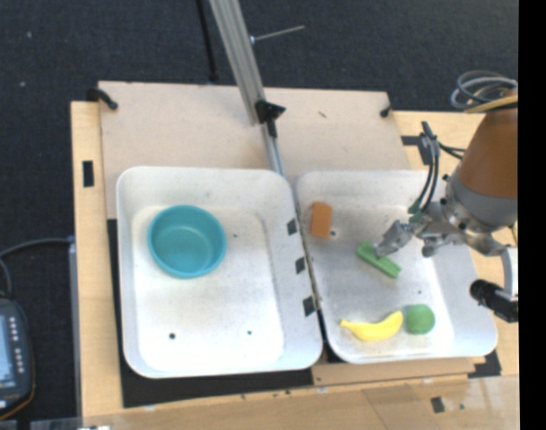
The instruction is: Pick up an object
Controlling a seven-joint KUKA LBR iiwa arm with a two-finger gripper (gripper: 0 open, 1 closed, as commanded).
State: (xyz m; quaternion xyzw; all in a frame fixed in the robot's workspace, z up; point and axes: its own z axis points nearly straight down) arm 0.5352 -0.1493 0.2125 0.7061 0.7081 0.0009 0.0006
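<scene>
The arm comes in from the right over the right bin (452, 330); its gripper (396, 237) sits low, just beside the upper end of the green block (378, 261), maybe touching it; whether the hand is spread or clenched I cannot tell, the tip is too small and blurred; nothing visibly sits in its grasp, so no pickup to count yet.

The green block lies flat on the bin floor, tilted diagonally, near the middle of the right bin; it looks like the target, judging by how close the gripper is; other candidates in the same bin: orange block (321, 219) near the left wall, upper part; yellow banana (373, 328) along the front edge; green ball (420, 319) just beside the banana's right end, close to touching. The left bin (138, 195) holds a teal bowl (187, 241), upright, well apart from the arm.

Progress as I judge it: approach done, gripper at the object; grasp unconfirmed; lift not begun, every object rests on a bin floor; left to do: close on the block, raise it clear.
</scene>
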